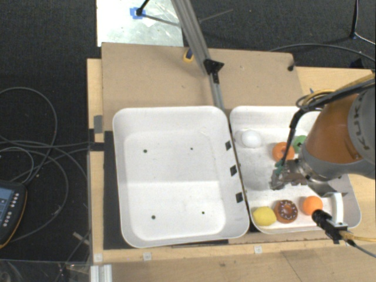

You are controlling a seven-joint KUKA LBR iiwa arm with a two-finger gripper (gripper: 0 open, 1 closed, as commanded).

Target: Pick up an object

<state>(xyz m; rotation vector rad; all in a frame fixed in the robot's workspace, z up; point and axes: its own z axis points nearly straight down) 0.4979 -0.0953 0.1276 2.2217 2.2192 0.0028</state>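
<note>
A tan bench (pixel 258 78) carries two shallow white bins, left (pixel 170 175) and right (pixel 247 113), touching side by side.

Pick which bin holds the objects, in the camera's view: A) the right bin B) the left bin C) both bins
A: the white ball, yellow fruit, donut and orange balls all lie in the right bin, where the gripper hangs.

Pincer (pixel 278 180) low, perhaps tilted leftward.
</note>
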